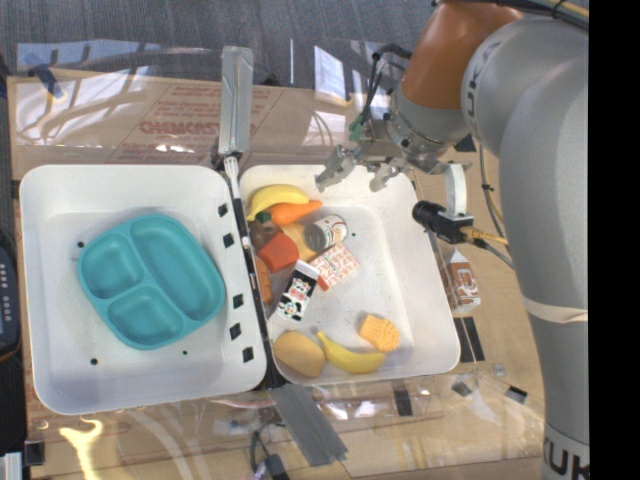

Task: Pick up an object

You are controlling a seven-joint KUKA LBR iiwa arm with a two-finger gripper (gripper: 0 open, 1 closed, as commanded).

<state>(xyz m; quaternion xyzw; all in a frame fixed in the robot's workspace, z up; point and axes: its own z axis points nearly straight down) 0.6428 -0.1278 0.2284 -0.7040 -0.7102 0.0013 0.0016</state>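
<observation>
My gripper [355, 177] hangs over the far rim of the right bin [425, 268], open, with nothing between its two fingers [328, 177]. Below it and to the left lie a yellow banana [274, 198] and an orange carrot [294, 211]. A small tin can [325, 233] lies on its side just nearer. A red block [278, 252], a red-and-white packet [338, 266] and a black-and-white carton [298, 294] sit mid-bin. At the near edge are a second banana [352, 357], a tan rounded item [298, 353] and an orange waffle-like square [378, 332].
The left bin [60, 208] holds a teal divided plate [150, 278]. A black hinged divider [240, 258] runs between the bins. The arm's grey body [540, 168] fills the right side, with a black connector [440, 218] over the right bin's rim.
</observation>
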